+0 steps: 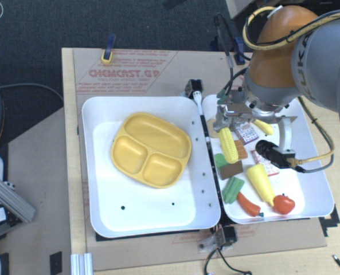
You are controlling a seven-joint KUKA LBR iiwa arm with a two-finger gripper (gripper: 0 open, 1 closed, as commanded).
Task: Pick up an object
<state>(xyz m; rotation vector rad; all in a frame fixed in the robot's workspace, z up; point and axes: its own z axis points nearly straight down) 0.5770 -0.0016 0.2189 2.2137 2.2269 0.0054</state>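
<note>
Bench: brown board (129, 67) bearing two white bins side by side.
Gripper (234, 116): low over the right bin (319, 196), at its far left part; finger state cannot be told.
Corn cob (229, 144): yellow, knobbly, lying just beneath the gripper.
Nearby toys: yellow squash (260, 182), red tomato (283, 203), green piece (233, 188).
Left bin (95, 171): holds a yellow divided plate (151, 149).
</note>
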